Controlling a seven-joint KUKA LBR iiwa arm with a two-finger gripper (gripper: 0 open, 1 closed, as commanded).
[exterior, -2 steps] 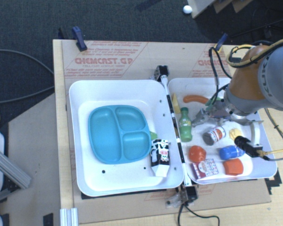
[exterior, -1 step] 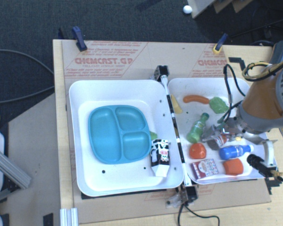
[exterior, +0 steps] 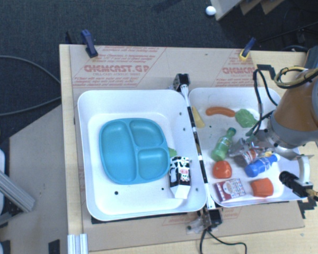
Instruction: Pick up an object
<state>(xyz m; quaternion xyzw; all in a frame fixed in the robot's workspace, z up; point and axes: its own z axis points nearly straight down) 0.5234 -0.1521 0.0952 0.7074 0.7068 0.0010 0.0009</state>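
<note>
- The fingers of the gripper (exterior: 247,151) sit low in the right bin (exterior: 209,100), among the cluster of objects; whether they are spread or closed I cannot tell, as the grey wrist hides them.
- Nothing is visibly held between them, so I judge the pick not yet done.
- Candidate objects lie just around the gripper: a blue bottle (exterior: 260,165) touching or nearly touching it, a green bottle (exterior: 222,144) to its left, a red tomato-like ball (exterior: 221,169) below that.
- Further off in the same bin: an orange sausage shape (exterior: 220,111), a green leafy piece (exterior: 246,117), a red block (exterior: 262,187) and a red-and-white packet (exterior: 230,189).
- The left bin (exterior: 90,142) holds a blue divided tray (exterior: 133,150) and a black-and-white carton (exterior: 179,176), well apart from the arm.
- What remains, as I read it: closing on one object, most likely the blue bottle, and lifting it clear of the desk (exterior: 122,65).
</note>
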